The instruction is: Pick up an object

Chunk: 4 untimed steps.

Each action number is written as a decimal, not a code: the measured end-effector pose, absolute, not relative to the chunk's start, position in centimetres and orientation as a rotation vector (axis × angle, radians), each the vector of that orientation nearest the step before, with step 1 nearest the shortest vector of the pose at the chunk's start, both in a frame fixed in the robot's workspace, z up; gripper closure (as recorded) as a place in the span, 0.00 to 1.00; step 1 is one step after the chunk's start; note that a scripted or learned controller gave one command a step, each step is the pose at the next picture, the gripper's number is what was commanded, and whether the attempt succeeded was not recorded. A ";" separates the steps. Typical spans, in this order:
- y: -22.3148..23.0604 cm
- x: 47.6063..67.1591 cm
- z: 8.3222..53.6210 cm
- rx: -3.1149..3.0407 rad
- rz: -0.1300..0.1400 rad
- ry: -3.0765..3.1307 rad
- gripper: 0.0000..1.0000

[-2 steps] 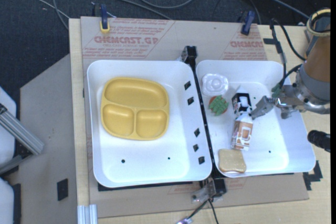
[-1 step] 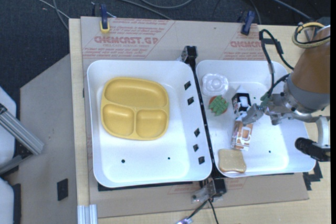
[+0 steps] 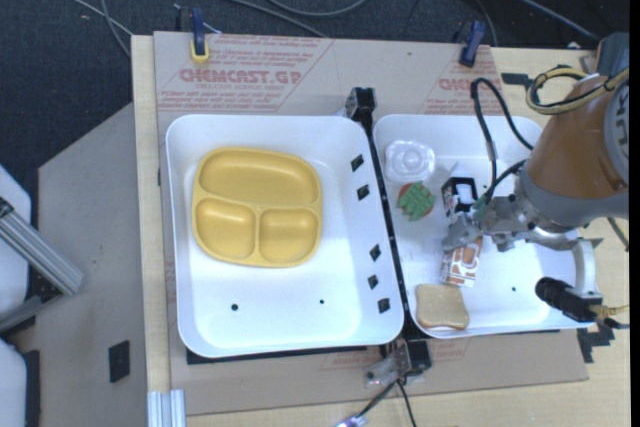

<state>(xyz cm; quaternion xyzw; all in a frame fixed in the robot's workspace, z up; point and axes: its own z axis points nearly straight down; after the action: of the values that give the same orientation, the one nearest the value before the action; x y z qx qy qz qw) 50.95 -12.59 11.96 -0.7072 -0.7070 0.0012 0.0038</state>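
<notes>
The right bin (image 3: pixel 520 310) holds a clear plastic cup (image 3: pixel 410 158) lying at its far left. Just in front of the cup is a green leafy toy (image 3: pixel 415 201). A red and white packet (image 3: pixel 461 266) lies near the middle, and a slice of bread (image 3: pixel 441 308) rests at the front edge. My gripper (image 3: pixel 464 227) hangs low over the middle of this bin, directly above the far end of the packet and right of the green toy. Nothing is visibly lifted.
The left bin (image 3: pixel 200 305) contains a yellow divided plate (image 3: pixel 258 205). A black divider with clips (image 3: pixel 378 215) runs between the bins. The grey and orange arm (image 3: pixel 575 165) covers the right bin's right side. Blue clamps (image 3: pixel 199 33) hold the board at the back.
</notes>
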 end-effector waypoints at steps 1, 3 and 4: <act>-12.7 51.1 13.3 -2.222 -0.002 -2.220 1.00; -13.2 51.3 22.1 -2.225 -0.005 -2.226 1.00; -13.8 51.1 28.4 -2.225 -0.006 -2.227 1.00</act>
<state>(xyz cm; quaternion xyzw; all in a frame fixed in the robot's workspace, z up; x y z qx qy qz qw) 51.10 -13.78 28.36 -0.7068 -0.7074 -0.0020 -0.0035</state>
